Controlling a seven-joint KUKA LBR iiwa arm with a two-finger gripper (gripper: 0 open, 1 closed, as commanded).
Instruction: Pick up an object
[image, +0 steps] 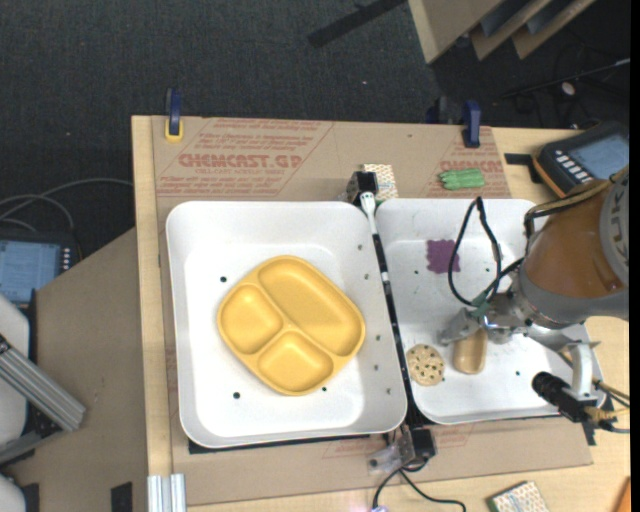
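My gripper (478, 328) is low over the middle of the right bin (500, 395), on the end of the grey arm with its orange band (565, 250). Directly under and in front of it lies a tan, rounded object (470, 353), touching or nearly touching the gripper's tip. A round chocolate-chip cookie (427, 364) rests to the left of that, by the bin's left wall. A small purple piece (440, 255) lies in the far part of the same bin. Black cables loop over the bin above the gripper.
The left bin (200, 390) holds a yellow three-compartment plate (290, 323). On the bench behind the bins sit a green object (462, 180) and a small patterned box (379, 180). A black handheld device (585, 160) lies at the far right.
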